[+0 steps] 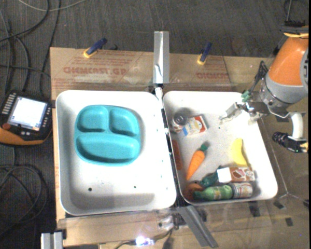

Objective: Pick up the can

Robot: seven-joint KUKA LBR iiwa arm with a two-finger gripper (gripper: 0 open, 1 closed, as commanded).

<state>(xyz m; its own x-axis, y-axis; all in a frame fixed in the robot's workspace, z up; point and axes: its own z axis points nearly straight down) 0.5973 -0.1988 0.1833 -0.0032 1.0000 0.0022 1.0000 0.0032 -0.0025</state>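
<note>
While dark grey carpet strewn with black cables [20,40] fills the surroundings, a cardboard sheet [114,69] covers the bench, pinned at its far edge by two clamps with blue and yellow handles [95,47]. On it sit the two white bins: the left bin [65,191] holds a teal divided plate [109,134], and the right bin [267,154] holds the clutter. The arm [290,69] comes in from the right, its orange band partly cut off at the frame edge. A handheld control pendant [22,119] with a lit screen lies on the carpet left of the bins. The gripper [232,113] hangs over the far right part of the right bin with its two fingers spread apart and nothing between them. Smaller things follow: a carrot [195,161] mid-bin, a green bottle [217,192] along the near wall, a yellow banana [239,152], a small carton [196,125], and the can [179,119], standing at the far left of the right bin, touching the carton, well left of the gripper. More items by the bottle overlap and are hard to make out.
</note>
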